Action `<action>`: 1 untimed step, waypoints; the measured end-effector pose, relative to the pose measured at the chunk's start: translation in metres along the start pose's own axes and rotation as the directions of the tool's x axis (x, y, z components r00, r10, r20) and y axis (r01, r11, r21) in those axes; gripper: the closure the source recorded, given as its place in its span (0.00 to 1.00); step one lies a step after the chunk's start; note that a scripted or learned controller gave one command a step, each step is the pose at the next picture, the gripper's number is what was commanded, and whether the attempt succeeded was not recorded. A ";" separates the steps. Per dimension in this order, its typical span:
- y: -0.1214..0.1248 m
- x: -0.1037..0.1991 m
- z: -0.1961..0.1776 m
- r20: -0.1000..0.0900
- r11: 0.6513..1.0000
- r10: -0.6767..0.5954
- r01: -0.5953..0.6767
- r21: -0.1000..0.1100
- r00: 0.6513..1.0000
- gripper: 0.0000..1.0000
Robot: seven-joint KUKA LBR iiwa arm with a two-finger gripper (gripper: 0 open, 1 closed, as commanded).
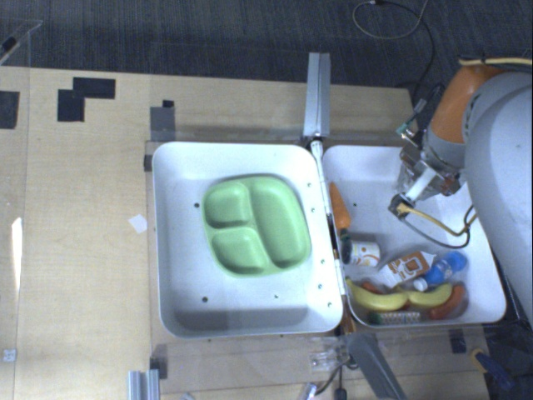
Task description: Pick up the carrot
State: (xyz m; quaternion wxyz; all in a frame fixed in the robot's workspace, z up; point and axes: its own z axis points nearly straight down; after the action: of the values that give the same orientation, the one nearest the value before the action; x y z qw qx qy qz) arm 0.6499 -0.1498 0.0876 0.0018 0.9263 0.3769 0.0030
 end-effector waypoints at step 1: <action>-0.036 -0.042 -0.002 -0.001 0.989 0.149 -0.149 -0.002 0.989 1.00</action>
State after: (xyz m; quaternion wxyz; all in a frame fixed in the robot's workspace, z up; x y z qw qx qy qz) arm 0.5949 -0.1535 0.0890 0.0021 0.9518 0.3067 0.0040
